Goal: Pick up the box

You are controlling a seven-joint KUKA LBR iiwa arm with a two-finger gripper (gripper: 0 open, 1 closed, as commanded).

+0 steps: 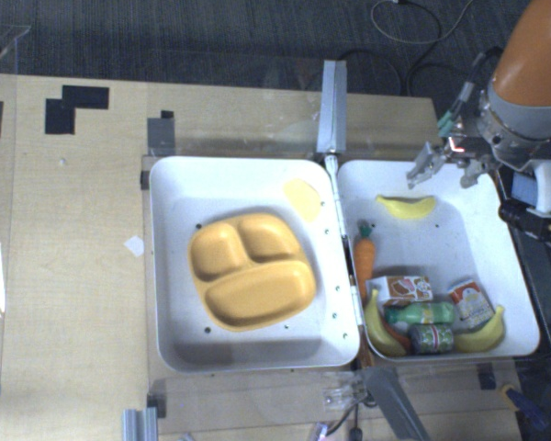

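The box [406, 288], a small white and red carton with a food picture, lies flat in the near half of the right bin [523, 274], up against a green bottle [422, 316]. My gripper [445, 174] hangs over the far edge of that bin, well behind the box. Its two fingers [422, 169] stand apart, open, with nothing between them. A yellow banana [406, 207] lies just in front of the fingers.
A carrot [364, 257] lies along the right bin's left wall. A second green bottle [432, 339], a small red and white packet [469, 302] and more bananas [485, 333] crowd its near corner. The left bin [165, 246] holds a yellow divided tray [253, 269].
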